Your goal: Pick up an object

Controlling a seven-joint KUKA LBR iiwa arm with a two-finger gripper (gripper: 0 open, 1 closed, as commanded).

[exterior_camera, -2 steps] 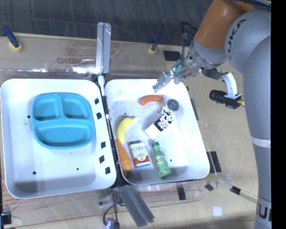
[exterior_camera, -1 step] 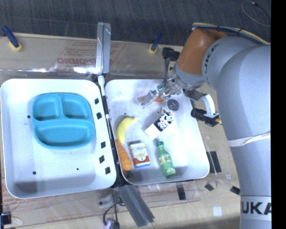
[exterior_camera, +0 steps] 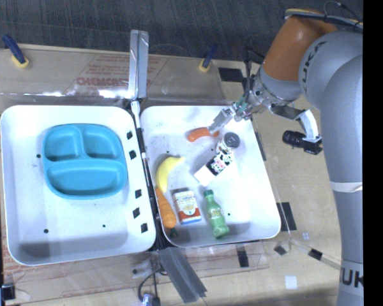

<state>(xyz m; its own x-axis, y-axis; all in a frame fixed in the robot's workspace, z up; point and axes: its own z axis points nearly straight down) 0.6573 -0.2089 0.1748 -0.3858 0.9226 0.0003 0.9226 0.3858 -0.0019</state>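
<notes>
The right bin [exterior_camera: 258, 218] holds several objects. An orange-red sausage-shaped piece [exterior_camera: 199, 134] lies near its back. My gripper [exterior_camera: 218, 121] hangs low over the bin's back right part, its tip right at the piece's right end. Just below it lies a black-and-white carton with a grey cap [exterior_camera: 221, 159], tilted. A yellow banana [exterior_camera: 166, 171] sits at the bin's left, with an orange carrot [exterior_camera: 166, 212] below it. A small orange-and-white box [exterior_camera: 187, 207] and a green bottle [exterior_camera: 216, 215] lie near the front.
The left bin [exterior_camera: 13, 190] bears a blue divided plate [exterior_camera: 84, 159]. A metal divider [exterior_camera: 138, 65] rises between the bins at the back. The grey arm with its orange band [exterior_camera: 293, 40] comes in from the upper right.
</notes>
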